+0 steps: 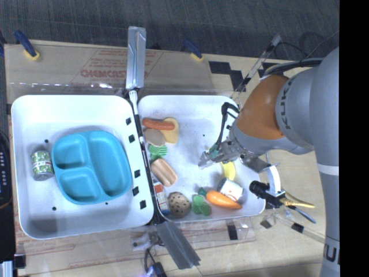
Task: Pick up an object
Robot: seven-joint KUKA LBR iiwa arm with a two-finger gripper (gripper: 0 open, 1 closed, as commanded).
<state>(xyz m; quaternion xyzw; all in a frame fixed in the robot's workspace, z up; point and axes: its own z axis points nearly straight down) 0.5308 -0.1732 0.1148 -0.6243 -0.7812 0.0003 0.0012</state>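
Left bin [23, 154]: holds a can [41, 164] by its left wall and a blue tray [91, 167] with three compartments near the middle.
Right bin [190, 105]: toy food lies mostly along its left and near edges.
Hot dog [160, 124]: near the left wall, toward the far side.
Green piece [158, 151]: just below the hot dog.
Sausage bun [163, 171]: beside the left wall, mid-bin.
Cookie [179, 203]: near corner on the left.
Carrot [222, 199]: along the near edge, with green leaves at its left end.
Banana [229, 169]: just above the carrot, touching or right beside the pincer.
Pincer [210, 156]: low over the middle of the right bin; whether it is spread or pressed together, I cannot tell.
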